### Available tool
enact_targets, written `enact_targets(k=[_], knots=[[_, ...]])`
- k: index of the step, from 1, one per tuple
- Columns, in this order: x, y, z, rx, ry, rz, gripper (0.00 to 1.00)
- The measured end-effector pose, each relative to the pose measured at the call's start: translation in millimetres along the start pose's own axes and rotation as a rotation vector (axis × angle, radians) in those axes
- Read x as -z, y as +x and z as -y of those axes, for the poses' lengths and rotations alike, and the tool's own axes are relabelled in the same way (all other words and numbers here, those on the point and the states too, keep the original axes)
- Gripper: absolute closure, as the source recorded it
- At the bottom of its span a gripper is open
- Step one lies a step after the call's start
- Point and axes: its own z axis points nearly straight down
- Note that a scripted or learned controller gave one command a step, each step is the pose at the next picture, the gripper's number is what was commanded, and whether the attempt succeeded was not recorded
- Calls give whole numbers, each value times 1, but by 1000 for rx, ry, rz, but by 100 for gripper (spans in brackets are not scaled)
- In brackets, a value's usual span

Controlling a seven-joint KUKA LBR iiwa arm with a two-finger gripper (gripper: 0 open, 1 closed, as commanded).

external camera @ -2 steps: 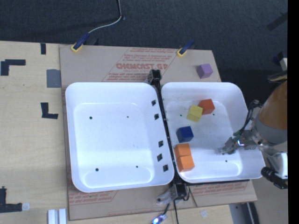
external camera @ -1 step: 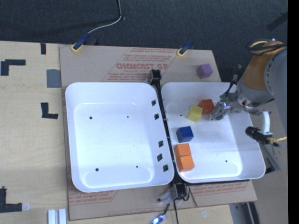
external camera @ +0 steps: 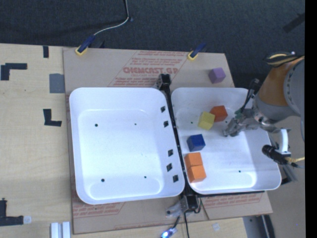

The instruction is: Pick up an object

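Note:
In the right bin (external camera: 257,180) lie a yellow cube (external camera: 206,120), a small orange-red cube (external camera: 219,113), a blue cube (external camera: 196,142) and a longer orange block (external camera: 195,166). My gripper (external camera: 231,130) reaches in from the right and hangs low over the bin floor, just right of the yellow and orange-red cubes. Nothing shows between its fingers. The grey arm with its orange band rises at the right edge.
The left bin (external camera: 79,148) sits beside the right one, with a black clip joint between them. A purple cube (external camera: 216,75) rests on the cardboard behind the right bin. A cable runs across the dark cloth at the back.

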Motion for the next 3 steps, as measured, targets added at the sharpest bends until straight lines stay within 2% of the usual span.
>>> enact_targets(k=[1, 2, 3], knots=[[1, 0, 29, 0, -1, 0, 100], [1, 0, 74, -1, -1, 0, 100], [11, 0, 73, 1, 1, -1, 100]])
